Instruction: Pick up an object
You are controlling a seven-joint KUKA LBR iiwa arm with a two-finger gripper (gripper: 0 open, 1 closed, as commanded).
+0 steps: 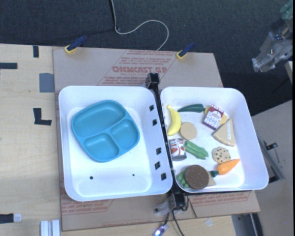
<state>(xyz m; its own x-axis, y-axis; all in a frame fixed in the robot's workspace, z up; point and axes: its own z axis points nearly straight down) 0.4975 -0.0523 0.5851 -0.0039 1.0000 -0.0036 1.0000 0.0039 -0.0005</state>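
The surface (19, 132) bears two white bins side by side; the left bin (73, 181) holds a blue divided tray (105, 130), apparently a place to set things down; the right bin (246, 146) gathers the toy food close together, ready for picking: a banana (174, 120), a burger (196, 176), a carrot (227, 166), a can (177, 149); the pieces crowd each other, so neighbours may hinder a grasp; the claw (271, 58) hangs well apart at upper right, and whether it is released or clenched cannot be told.
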